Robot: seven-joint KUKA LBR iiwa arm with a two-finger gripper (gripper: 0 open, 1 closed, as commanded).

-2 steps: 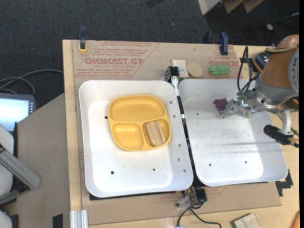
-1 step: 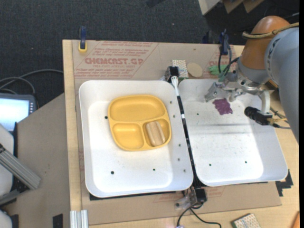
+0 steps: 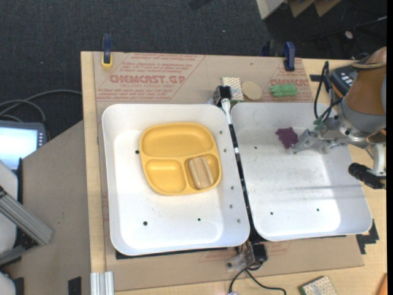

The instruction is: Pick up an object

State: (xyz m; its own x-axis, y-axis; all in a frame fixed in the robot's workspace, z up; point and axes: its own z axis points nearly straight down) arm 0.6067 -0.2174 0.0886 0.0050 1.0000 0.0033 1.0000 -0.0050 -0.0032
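Purple object (image 3: 286, 137) in right bin (image 3: 295, 208), just beside gripper (image 3: 299, 145).

A yellow three-compartment plastic tray (image 3: 178, 157) sat in the left white bin (image 3: 123, 214), a tan block (image 3: 199, 171) in its lower-right compartment; a small purple object (image 3: 286, 136) lay in the right white bin (image 3: 307, 214).

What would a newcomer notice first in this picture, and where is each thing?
The yellow divided plate in the left bin stands out most, with a tan block in its lower right compartment. In the right bin, a small purple object lies just left of the gripper, which reaches in from the right.
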